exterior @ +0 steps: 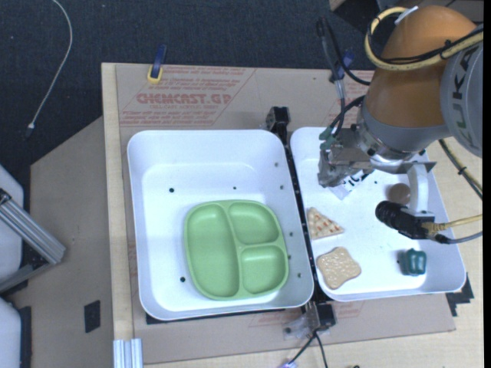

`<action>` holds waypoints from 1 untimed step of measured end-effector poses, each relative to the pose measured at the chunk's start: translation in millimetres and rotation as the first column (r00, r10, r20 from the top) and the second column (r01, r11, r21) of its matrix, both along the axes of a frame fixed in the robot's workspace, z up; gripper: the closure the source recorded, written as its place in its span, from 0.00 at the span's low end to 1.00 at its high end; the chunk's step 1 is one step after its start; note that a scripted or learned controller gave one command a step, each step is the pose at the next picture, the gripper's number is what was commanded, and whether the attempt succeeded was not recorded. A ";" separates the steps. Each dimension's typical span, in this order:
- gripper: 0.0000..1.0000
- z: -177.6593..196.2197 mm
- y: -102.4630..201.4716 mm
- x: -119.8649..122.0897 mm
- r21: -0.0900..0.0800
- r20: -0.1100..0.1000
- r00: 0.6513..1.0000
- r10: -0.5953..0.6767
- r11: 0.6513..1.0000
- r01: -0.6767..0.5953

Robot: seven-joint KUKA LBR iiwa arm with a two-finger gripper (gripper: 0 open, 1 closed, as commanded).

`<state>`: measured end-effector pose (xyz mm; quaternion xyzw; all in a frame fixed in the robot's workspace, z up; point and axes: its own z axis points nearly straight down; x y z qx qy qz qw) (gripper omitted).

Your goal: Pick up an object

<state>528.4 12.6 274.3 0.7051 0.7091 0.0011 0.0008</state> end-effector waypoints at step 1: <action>1.00 -23.2 46.8 10.9 0.001 -0.007 1.000 0.000 1.000 0.000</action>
